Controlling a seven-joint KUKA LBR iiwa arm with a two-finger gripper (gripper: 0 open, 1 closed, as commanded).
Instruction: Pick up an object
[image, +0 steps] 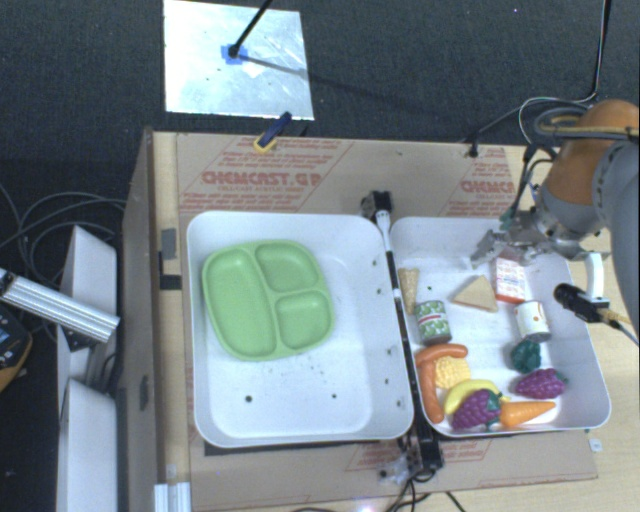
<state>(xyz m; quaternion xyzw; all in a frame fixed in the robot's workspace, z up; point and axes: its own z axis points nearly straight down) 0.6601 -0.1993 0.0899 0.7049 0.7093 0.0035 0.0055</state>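
While the gripper (512, 243) hangs spread wide, the red carton (510, 281) lies just below.

Small red-and-white carton (511, 279), seemingly flat, near right bin's (590, 355) far edge, beside cheese wedge (477, 294).

- Arm (600, 175): rounded grey casing, smooth and slightly glossy.
- Band (600, 120): orange, curved around the arm above the wrist, brighter along its top.
- Cables (545, 115): thin loops, pale and dark, bunched beside the orange band; one dark lead runs away from them across the bench.
- Wrist (560, 215): light grey, narrowing to a darker metal mount.
- Gripper (510, 243): grey metal, angular, with thin spread struts; too small and blurred to make out screws or markings.
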